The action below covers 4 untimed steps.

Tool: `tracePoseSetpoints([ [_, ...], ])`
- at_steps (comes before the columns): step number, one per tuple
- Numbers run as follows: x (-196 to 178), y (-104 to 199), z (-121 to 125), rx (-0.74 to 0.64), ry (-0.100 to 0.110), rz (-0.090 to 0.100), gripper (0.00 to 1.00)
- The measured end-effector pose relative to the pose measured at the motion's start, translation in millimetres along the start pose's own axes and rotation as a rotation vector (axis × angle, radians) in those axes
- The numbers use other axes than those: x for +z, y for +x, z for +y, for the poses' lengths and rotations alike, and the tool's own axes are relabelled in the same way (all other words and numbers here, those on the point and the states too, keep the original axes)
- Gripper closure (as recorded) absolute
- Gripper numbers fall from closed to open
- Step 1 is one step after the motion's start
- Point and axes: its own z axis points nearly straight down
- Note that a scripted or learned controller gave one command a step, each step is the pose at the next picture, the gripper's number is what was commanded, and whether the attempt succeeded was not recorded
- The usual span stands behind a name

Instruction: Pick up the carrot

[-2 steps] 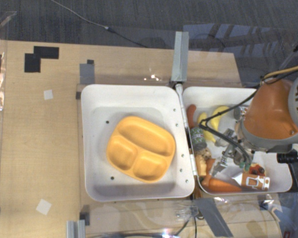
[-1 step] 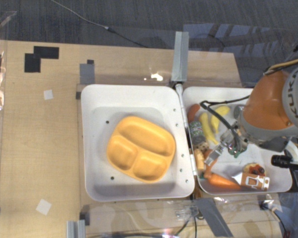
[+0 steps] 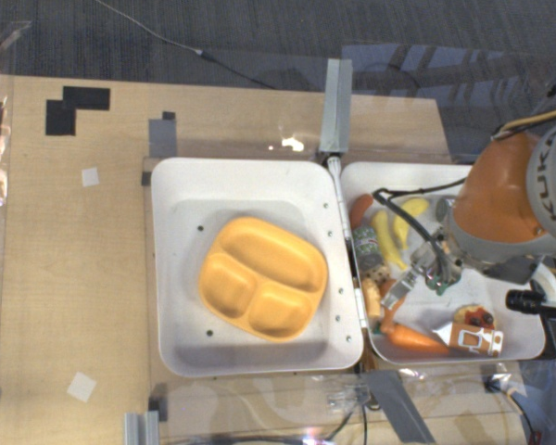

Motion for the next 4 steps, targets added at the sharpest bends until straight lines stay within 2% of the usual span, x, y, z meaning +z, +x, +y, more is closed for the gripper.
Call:
tracePoseSetpoints([
  [1, 29.8, 21.1, -14.2, -0.039, 0.0, -0.004, 0.0],
  [2, 16.5, 18.0, -10.8, -0.046, -0.007, -0.015, 1.0],
  [3, 17.0, 18.3, -11.0, -0.046, -0.007, -0.014, 0.0],
  [4, 29.4, 22.4, -15.7, 0.03, 0.001, -0.003, 0.0],
])
